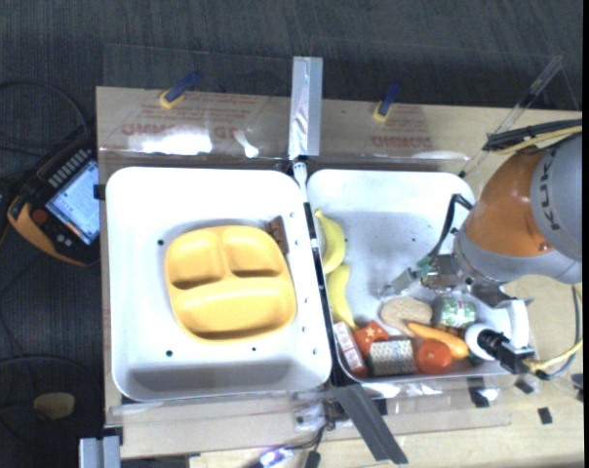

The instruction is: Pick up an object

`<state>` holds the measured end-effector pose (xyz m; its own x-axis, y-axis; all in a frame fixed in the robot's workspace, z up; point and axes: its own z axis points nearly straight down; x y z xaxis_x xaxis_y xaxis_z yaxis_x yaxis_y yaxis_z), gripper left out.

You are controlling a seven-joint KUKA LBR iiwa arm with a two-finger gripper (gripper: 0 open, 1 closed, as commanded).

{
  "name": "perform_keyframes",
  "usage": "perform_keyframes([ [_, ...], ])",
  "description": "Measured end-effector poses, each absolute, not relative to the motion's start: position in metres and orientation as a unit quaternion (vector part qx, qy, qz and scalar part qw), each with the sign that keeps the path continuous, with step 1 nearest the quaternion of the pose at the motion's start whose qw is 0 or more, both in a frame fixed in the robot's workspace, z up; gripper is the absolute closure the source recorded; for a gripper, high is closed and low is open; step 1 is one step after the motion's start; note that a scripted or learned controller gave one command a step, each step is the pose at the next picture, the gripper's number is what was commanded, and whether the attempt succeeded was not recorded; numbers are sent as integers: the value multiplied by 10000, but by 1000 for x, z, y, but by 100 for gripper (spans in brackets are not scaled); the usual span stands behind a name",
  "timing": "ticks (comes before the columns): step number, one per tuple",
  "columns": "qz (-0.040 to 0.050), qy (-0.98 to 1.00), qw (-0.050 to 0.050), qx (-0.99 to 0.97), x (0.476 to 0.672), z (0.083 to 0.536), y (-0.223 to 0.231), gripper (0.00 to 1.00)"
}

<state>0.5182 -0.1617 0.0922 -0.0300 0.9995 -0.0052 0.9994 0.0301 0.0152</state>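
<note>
My gripper (423,274) reaches into the right bin (392,195) from the right, below the arm's orange band (504,220). It hovers just above a tan oval object (404,311) and next to a green-and-white can (456,311). Below them lie an orange carrot (439,335), a red tomato (433,357), a grey ribbed block (392,356) and a red-and-white item (358,340). Two yellow bananas (333,261) lie along the bin's left wall. I see nothing held in the gripper.
The left bin (138,261) holds a yellow divided tray (231,279) with a small brown piece (277,230) at its upper right corner. A handheld controller (65,208) and cables lie left of the bench. The right bin's upper half is bare white floor.
</note>
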Motion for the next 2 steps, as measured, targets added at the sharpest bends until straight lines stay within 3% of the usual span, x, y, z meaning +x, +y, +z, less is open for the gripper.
perform_keyframes([
  [1,-6,6535,-10,7569,518,124,-144,0],
  [2,65,6907,60,7231,491,92,-160,0],
])
